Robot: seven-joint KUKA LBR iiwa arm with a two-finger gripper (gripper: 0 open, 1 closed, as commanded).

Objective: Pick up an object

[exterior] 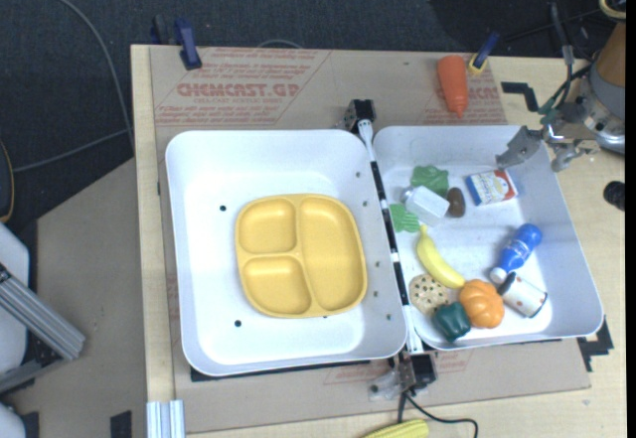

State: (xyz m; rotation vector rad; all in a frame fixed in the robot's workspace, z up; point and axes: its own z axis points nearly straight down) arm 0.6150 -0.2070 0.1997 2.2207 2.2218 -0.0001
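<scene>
Nearest the camera, along the front edge of the right bin [576,257]: a dark green toy pepper [450,321], touching a small orange pumpkin [481,303] just beside it, with a spotted cookie [426,293] toward the divider and a white cup-like piece [525,298] on the pumpkin's other side. A little farther in, a yellow banana [438,261] lying at a slant, and a blue bottle [517,249] tilted near the bin's right wall. Farther still, near the divider: a flat green piece [404,219], a pale white block [427,201] over it, a small brown item [456,203] touching that block, and a green leafy piece [431,178] behind. To their right, a small red, white and blue carton [492,187] lying flat. In the neighbouring left bin [199,188], a yellow divided plate [298,254], three sections, centred. Beyond the right bin's far rim, on the bench board, an orange carrot [453,83] lying free. At that bin's far right corner, the gripper [545,142], raised above the rim, fingers spread apart with nothing between them, just beyond the carton.
</scene>
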